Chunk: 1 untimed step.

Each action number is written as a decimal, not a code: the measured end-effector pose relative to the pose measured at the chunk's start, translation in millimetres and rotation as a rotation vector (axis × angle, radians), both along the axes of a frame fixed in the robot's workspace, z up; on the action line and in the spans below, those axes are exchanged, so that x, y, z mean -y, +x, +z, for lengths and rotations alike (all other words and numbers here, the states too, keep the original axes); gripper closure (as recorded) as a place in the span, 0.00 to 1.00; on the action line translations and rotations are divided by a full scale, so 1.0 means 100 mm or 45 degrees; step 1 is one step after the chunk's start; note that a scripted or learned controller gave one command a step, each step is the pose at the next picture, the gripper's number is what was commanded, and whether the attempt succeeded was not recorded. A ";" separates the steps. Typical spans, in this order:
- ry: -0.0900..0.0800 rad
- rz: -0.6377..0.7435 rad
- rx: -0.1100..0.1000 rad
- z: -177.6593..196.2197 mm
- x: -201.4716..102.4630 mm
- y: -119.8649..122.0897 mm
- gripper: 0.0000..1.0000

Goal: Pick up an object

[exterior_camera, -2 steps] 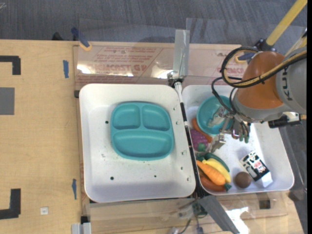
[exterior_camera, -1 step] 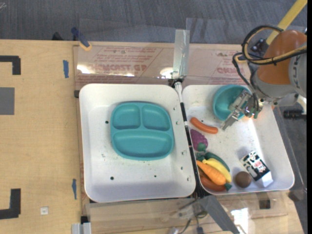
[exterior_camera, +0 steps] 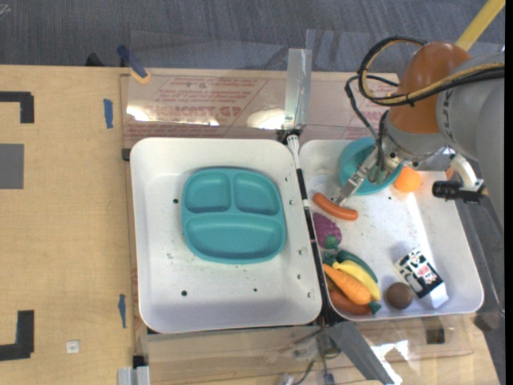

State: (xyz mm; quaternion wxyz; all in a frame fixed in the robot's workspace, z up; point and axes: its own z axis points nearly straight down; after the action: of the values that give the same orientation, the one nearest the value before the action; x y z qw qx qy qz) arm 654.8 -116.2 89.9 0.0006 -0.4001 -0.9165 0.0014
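Two white bins are borne side by side on the counter. The claw is seen low in the right bin, just above a toy hot dog at its 10 o'clock side; whether it is open cannot be told. A centred descent over the hot dog is advised. In the left bin a teal divided plate is held; a teal bowl, banana and carrot are kept at right.
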 end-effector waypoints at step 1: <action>0.002 -0.155 0.017 0.00 -0.21 -0.29 0.00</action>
State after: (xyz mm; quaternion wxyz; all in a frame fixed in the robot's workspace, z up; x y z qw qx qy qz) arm 626.0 -95.0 90.0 -0.0050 -0.4552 -0.8904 -0.0018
